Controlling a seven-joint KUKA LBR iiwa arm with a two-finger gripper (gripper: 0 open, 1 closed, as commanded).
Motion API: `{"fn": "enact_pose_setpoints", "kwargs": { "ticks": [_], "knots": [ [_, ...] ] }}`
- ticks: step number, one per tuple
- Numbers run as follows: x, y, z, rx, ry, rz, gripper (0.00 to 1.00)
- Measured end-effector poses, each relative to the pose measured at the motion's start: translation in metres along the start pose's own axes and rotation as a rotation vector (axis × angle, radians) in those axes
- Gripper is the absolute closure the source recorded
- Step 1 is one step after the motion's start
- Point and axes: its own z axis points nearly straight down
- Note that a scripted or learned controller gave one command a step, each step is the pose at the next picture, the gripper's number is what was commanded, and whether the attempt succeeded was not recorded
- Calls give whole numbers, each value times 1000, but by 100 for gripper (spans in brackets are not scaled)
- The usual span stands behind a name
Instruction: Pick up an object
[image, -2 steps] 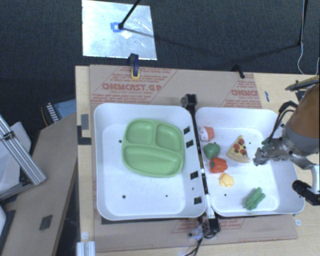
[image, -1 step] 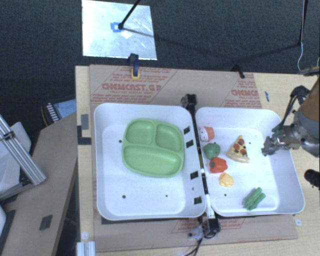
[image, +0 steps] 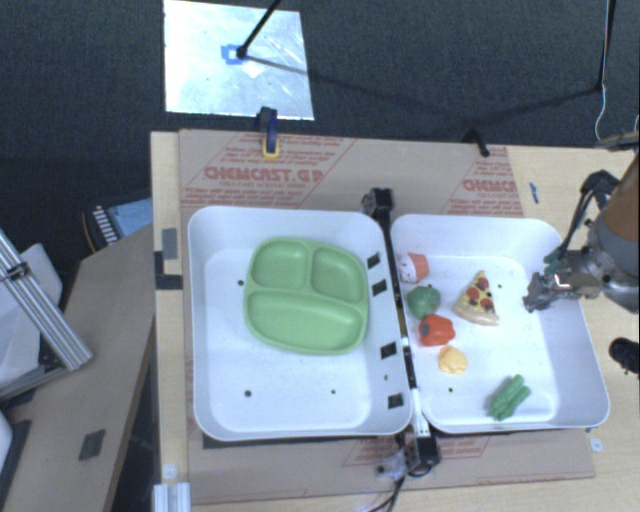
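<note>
Toy food lies in the right bin (image: 560, 350): a pizza slice (image: 479, 299), a green pepper (image: 424, 298), a red tomato (image: 436, 329), a yellow piece (image: 452, 360), a green bean bundle (image: 509, 396) and a small red-and-white piece (image: 412, 266). My gripper (image: 545, 290) hangs over the right side of this bin, to the right of the pizza slice and apart from it. Nothing shows between its tips.
The left bin (image: 215, 370) holds a green divided plate (image: 306, 294). A black hinge strip (image: 395, 320) runs between the two bins. Cardboard lies under both bins, with a yellow clamp (image: 270, 140) at the back.
</note>
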Motion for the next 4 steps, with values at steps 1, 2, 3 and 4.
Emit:
{"fn": "enact_pose_setpoints", "kwargs": {
  "ticks": [1, 2, 3, 4],
  "knots": [
    [57, 3, 8, 2, 2, -4, 100],
    [104, 6, 1, 0, 3, -6, 100],
    [159, 3, -11, 0, 3, -7, 100],
    [218, -10, -5, 3, 4, -7, 100]
  ]
}}
